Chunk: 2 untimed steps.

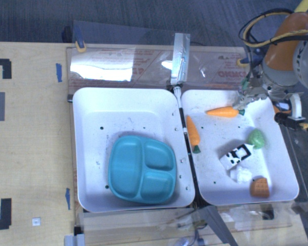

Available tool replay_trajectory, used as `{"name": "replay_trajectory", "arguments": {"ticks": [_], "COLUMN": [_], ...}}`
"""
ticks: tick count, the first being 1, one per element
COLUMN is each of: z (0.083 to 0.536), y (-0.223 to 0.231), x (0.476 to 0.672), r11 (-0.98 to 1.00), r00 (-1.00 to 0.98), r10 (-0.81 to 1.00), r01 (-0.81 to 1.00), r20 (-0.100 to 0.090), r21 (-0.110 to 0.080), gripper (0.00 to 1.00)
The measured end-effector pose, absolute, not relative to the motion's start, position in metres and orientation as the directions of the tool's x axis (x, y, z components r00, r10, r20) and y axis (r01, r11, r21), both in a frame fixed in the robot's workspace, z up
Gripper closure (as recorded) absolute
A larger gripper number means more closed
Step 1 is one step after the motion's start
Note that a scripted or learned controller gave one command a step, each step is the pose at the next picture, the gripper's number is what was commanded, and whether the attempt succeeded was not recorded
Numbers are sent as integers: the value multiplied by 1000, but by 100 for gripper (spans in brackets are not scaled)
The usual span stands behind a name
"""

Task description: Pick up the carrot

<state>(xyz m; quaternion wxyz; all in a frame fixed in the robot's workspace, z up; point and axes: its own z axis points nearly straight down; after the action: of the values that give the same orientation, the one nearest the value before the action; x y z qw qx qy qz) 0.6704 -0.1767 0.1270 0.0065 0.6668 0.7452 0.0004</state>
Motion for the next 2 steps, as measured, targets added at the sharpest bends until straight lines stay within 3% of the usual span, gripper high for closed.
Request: {"name": "replay_trajectory", "arguments": {"ticks": [1,2], "z": [126,98], "y": [-176,-149], "x": [670,657], "r11": [111,83], "r00": [-111,-83], "r10": [994,996], "r01": [994,996], "r20": [-9,-10], "r21": [8,22], "gripper": [0,0]}}
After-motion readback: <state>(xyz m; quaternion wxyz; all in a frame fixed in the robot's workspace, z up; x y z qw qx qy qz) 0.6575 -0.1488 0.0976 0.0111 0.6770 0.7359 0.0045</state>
